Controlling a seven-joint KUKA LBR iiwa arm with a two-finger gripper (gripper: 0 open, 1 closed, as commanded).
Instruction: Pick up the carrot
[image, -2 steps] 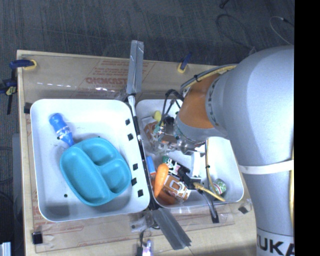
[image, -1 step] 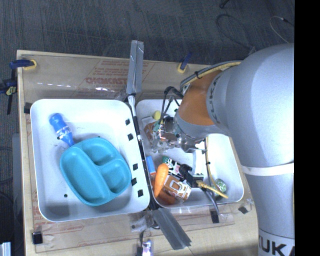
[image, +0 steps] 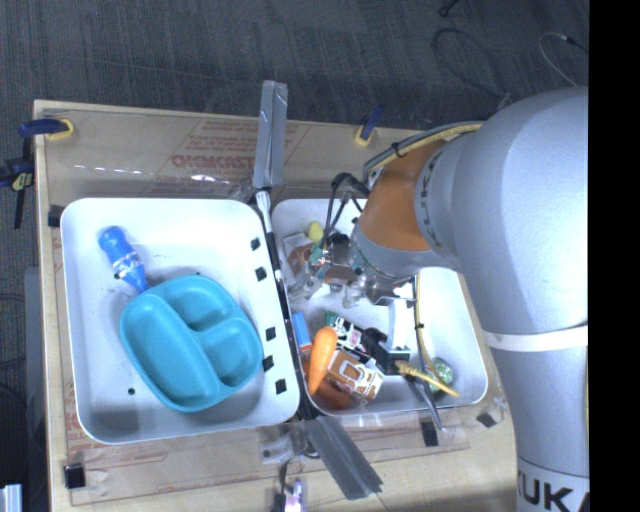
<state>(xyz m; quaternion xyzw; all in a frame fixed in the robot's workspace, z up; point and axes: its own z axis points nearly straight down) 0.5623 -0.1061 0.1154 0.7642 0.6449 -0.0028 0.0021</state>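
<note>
The carrot (image: 320, 360) is orange and lies near the front left corner of the right bin (image: 470, 345), close to the divider between the bins. A small brown-and-white packet (image: 354, 380) rests against its right side. My gripper (image: 336, 278) hangs over the back half of the right bin, behind the carrot and apart from it. The grey arm with its orange band (image: 400, 205) covers much of that bin from the right. Nothing shows between the gripper's tips.
The left bin (image: 90, 400) holds a blue divided plate (image: 190, 340) and a blue bottle (image: 120, 255) at its back left. Small clutter lies at the back of the right bin (image: 300, 258), and a thin blue item (image: 299, 328) lies beside the divider.
</note>
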